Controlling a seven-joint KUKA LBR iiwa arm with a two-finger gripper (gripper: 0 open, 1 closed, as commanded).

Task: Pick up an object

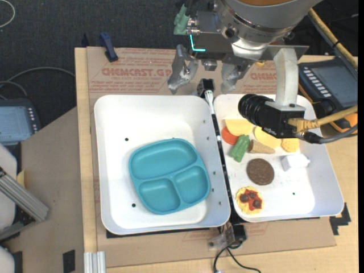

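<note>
The pincer (203, 73) hangs above the far rim between the two bins, its fingers (181, 71) spread wide with nothing between them. Below it and to its left, a teal divided plate (169, 175) lies in the left bin (114, 124). Below and right of it, toy foods crowd the right bin (318, 192): a green pepper (240, 148), brown cookie (260, 171) and small pizza (250, 199).

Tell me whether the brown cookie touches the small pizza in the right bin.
Apart. The camera view shows bare white bin floor between the brown cookie and the small pizza.
</note>
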